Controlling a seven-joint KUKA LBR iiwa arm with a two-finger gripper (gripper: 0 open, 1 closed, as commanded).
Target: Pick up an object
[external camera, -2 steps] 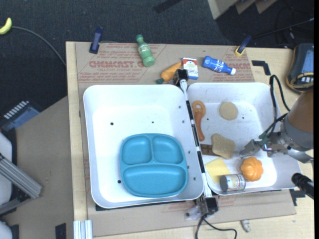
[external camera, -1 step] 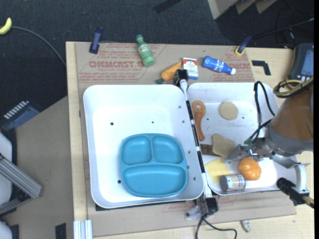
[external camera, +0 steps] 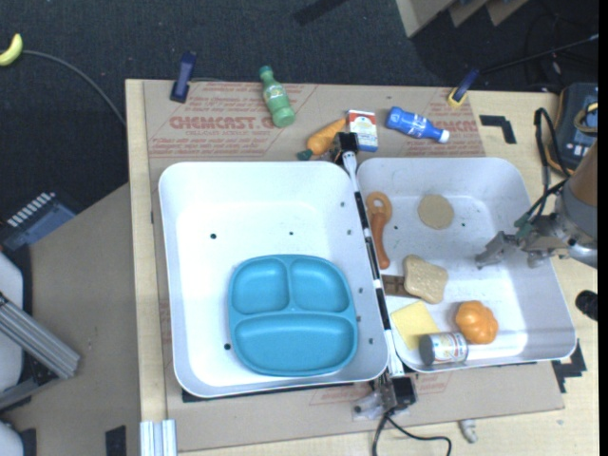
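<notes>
The tool (external camera: 496, 251) is positioned low over the right bin (external camera: 494, 183), close to its right-hand wall, with the arm (external camera: 584, 207) entering from the right edge. Whether the tool is released or clenched cannot be told; nothing is seen grasped in it. The candidate objects are grouped in the same bin, which is judged to be why the tool is held there rather than over the left bin (external camera: 247, 207). An orange fruit (external camera: 477, 322) lies nearest, just below the tool; a can (external camera: 444, 350) lies on its side beyond the fruit, touching a yellow block (external camera: 414, 322). A slice of bread (external camera: 425, 278) is located to the left of the tool and slightly below, a round biscuit (external camera: 437, 212) to the left and slightly above, and a wooden spoon (external camera: 379, 221) farther left along the dividing wall. A blue divided plate (external camera: 292, 313) is kept in the left bin, well apart. Spare bottles (external camera: 277, 98) are stored on the counter (external camera: 237, 112) behind the bins, outside the working area. No pick is judged complete.
</notes>
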